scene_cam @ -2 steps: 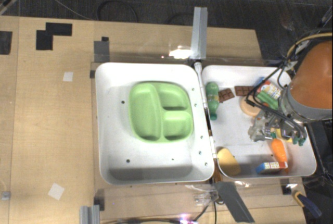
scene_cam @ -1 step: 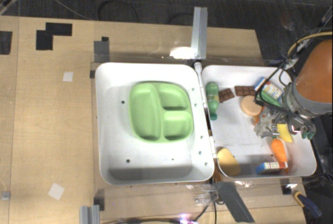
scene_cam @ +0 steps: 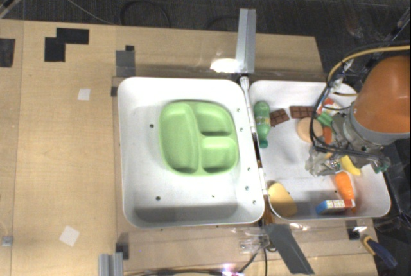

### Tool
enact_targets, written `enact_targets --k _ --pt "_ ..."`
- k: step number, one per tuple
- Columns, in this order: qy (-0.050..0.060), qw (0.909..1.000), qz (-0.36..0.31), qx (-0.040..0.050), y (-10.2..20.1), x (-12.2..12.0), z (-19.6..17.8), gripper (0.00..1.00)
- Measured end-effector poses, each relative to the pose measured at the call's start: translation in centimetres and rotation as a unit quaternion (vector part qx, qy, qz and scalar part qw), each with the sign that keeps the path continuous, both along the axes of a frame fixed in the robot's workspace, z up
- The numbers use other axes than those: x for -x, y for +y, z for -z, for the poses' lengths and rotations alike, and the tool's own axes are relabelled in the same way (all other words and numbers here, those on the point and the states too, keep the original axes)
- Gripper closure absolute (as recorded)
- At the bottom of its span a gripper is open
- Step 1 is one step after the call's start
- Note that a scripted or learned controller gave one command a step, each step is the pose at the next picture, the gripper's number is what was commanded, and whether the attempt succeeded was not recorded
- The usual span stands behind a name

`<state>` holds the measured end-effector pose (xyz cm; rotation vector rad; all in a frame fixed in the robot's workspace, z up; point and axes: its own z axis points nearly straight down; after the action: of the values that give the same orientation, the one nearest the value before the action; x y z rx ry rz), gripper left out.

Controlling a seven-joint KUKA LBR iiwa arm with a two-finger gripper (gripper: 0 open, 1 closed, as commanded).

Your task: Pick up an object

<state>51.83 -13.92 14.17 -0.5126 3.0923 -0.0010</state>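
Over right bin (scene_cam: 385,204), end effector (scene_cam: 324,162) grip unclear, orange carrot (scene_cam: 345,186) beside it

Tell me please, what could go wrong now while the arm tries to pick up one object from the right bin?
1. The pincer hangs low over crowded items: the orange carrot-like piece, a yellow piece and a small box lie close, so it may catch two or push one away.
2. These things lie near the right bin front wall, so a finger may strike the rim.
3. Loose cables at the wrist could snag on something.
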Motion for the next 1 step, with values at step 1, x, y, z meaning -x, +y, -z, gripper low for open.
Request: enact_targets --k 1 --pt "-0.005 0.9983 0.058 -0.0003 3.8 -7.68 -9.35 1.0"
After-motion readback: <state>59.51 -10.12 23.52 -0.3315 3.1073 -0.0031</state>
